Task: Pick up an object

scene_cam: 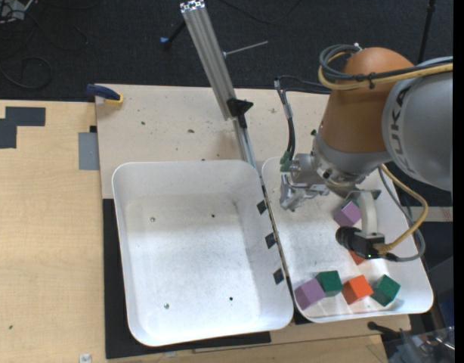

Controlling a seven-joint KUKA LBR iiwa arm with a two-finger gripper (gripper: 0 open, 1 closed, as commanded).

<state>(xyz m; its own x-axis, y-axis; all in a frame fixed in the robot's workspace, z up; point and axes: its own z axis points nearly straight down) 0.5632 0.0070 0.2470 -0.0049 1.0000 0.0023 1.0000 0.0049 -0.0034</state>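
Observation:
Several small blocks lie in the right bin (307, 240). A purple block (348, 213) sits near the arm's wrist. Along the bin's front edge lie another purple block (309, 291), a green block (330, 281), an orange block (357, 288) and a second green block (385, 289). A bit of red (358, 256) peeks out from under a black part of the arm. My gripper (293, 198) hangs low over the back left of the right bin, left of the first purple block and well behind the front row. I see no block in it.
The left bin (134, 180) adjoins the right one along a divider with black clips (270, 240). A slanted aluminium bar (217, 74) rises behind the bins. The bulky orange-banded arm (368, 104) covers the right bin's back right.

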